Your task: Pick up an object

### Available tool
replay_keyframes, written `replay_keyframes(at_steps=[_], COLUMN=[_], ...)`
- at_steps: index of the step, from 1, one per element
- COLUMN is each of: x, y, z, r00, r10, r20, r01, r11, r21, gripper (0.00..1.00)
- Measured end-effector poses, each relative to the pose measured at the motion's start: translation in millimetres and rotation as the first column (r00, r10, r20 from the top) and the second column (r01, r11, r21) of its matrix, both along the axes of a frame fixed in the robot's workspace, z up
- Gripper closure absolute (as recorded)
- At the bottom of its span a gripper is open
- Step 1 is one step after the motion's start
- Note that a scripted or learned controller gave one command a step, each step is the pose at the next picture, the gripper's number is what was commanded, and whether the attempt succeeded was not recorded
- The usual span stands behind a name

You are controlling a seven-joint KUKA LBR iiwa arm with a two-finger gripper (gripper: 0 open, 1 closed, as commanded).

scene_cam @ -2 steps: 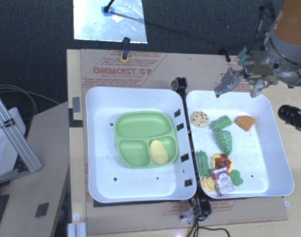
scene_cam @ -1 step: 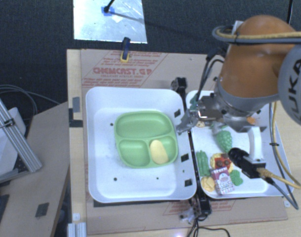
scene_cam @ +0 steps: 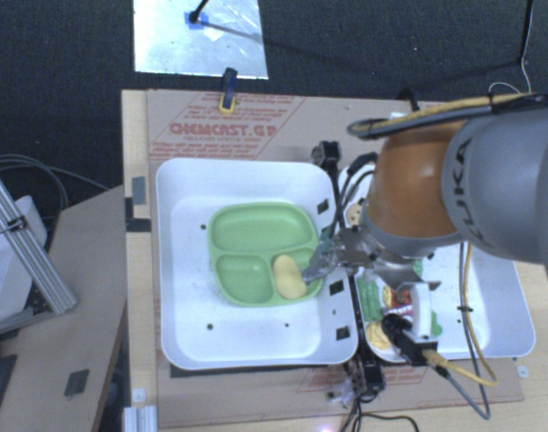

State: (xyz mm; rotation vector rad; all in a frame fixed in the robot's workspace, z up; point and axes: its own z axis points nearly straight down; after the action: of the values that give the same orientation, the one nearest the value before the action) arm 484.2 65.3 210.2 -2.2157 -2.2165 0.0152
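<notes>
A green divided plate (scene_cam: 256, 241) lies in the left white bin (scene_cam: 193, 331). A yellow banana-like object (scene_cam: 289, 278) rests in the plate's lower right compartment. My gripper (scene_cam: 317, 265) hangs low at the plate's right edge, just right of the yellow object and touching or almost touching it. The big grey arm with its orange band (scene_cam: 417, 187) stretches in from the right and hides most of the right bin. Nothing shows clearly between the fingers.
In the right bin (scene_cam: 507, 331), partly under the arm, lie several small items: a green piece (scene_cam: 372, 301), a red-and-white packet (scene_cam: 401, 302) and a yellow round thing (scene_cam: 380, 336). Cables trail at the bench front. A shiny sheet (scene_cam: 200, 25) lies beyond the bench.
</notes>
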Motion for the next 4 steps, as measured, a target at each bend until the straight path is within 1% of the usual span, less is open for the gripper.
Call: replay_keyframes(at_steps=[1,2,3,4], x=[2,61,58,63], y=[-95,-128,-125,-13], z=[-27,-25,-26,-26], r00=[1.000,1.000,1.000,1.000], r10=[-0.008,-0.001,0.000,0.015], r20=[0.010,0.019,0.014,0.014], r01=[0.008,0.001,0.000,-0.015], r11=[1.000,1.000,1.000,1.000], r21=[0.000,-0.001,0.002,0.007], gripper=[0.00,0.00,0.00,0.00])
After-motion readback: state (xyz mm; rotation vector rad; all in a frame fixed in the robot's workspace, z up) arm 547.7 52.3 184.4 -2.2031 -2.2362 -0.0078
